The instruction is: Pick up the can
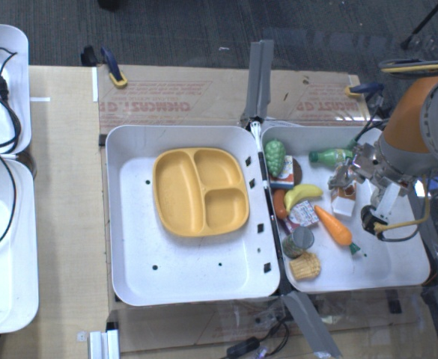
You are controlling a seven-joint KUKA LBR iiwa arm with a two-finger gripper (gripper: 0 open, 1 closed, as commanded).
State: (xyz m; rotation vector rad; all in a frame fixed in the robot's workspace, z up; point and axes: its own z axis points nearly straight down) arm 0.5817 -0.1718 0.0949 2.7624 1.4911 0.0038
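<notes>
The can (pixel 302 240) is a small grey tin showing its round top. It sits in the right bin (pixel 398 271) near the bin's left wall, between a crinkled white packet (pixel 303 213) and a yellow corn cob (pixel 305 266). My gripper (pixel 347 175) hangs over the middle of the right bin, up and to the right of the can and well apart from it. It hovers just above a small brown and white carton (pixel 344 199). Nothing shows in its grasp.
The right bin also holds a banana (pixel 302 194), a carrot (pixel 333 226), a green bottle (pixel 331 155), a bumpy green fruit (pixel 275 155) and a red item (pixel 279 203). A yellow divided plate (pixel 201 191) lies in the left bin (pixel 129 260).
</notes>
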